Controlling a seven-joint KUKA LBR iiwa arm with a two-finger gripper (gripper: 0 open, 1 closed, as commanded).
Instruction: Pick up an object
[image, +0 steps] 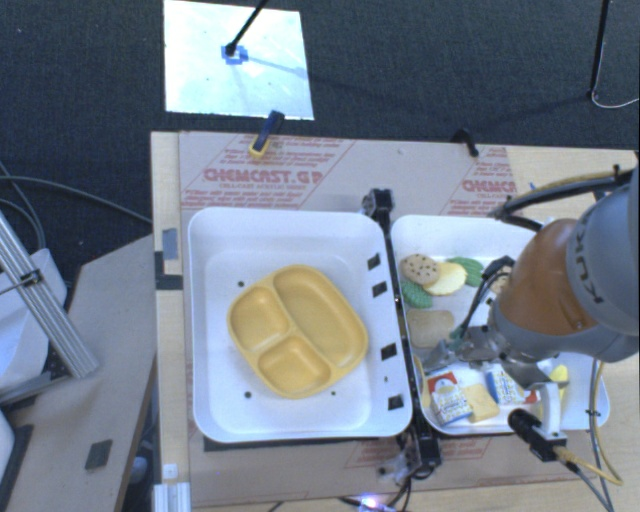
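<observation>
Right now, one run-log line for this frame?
arm: over right bin | tool: low among toy food by cookie | grasp: unconfirmed | left bin: yellow divided tray

A dark carpeted floor (440, 60) is seen beyond the bench, and a pale square sheet (238, 60) is laid on it at the far left. The bench top (330, 170) is covered with printed cardboard. A light wooden table (115, 330) and slanted metal rails (40, 300) are placed at the left.

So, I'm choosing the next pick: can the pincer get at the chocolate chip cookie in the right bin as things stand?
Probably yes. The chocolate chip cookie lies uncovered at the right bin's far left corner, with nothing stacked on it. The pincer hangs nearby over the same bin.
</observation>
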